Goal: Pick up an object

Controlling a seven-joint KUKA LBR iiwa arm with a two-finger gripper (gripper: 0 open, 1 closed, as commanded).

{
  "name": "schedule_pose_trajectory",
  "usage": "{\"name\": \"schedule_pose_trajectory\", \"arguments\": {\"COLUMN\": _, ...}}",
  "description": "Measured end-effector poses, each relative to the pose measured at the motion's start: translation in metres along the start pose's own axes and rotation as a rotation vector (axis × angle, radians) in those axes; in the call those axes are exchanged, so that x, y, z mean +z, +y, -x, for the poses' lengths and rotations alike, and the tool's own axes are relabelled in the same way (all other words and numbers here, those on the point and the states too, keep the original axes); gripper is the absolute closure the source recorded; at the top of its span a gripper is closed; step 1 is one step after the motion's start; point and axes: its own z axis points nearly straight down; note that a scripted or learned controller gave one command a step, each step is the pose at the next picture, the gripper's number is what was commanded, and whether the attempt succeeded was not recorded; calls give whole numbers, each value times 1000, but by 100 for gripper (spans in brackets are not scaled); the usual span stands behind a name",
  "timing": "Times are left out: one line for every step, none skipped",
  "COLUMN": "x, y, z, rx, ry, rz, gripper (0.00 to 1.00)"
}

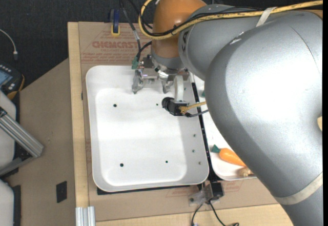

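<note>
Blue clamp point(115, 21) on cardboard bench edge point(82, 117)

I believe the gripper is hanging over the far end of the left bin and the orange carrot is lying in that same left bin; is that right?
Not quite. The camera view shows the gripper over the far end of the left bin, as you say, but the orange carrot lies in the right bin, near its front, beside the grey arm.

white bin point(102, 132) with small dark dots, tan cardboard surface point(82, 66) printed in red lettering, grey arm point(266, 91) with an orange band point(171, 12), orange carrot point(230, 157) with a green tip.
</note>
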Motion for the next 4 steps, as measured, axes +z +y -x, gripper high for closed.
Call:
{"name": "schedule_pose_trajectory", "arguments": {"x": -23, "y": 5, "z": 1, "rx": 1, "ry": 2, "rz": 19, "gripper": 100}}
{"name": "schedule_pose_trajectory", "arguments": {"x": -33, "y": 5, "z": 0, "rx": 1, "ry": 2, "rz": 21, "gripper": 100}}
{"name": "schedule_pose_trajectory", "arguments": {"x": -32, "y": 5, "z": 1, "rx": 1, "ry": 2, "rz": 20, "gripper": 0}}
{"name": "schedule_pose_trajectory", "arguments": {"x": -253, "y": 3, "z": 81, "rx": 7, "ry": 0, "rz": 40, "gripper": 0}}
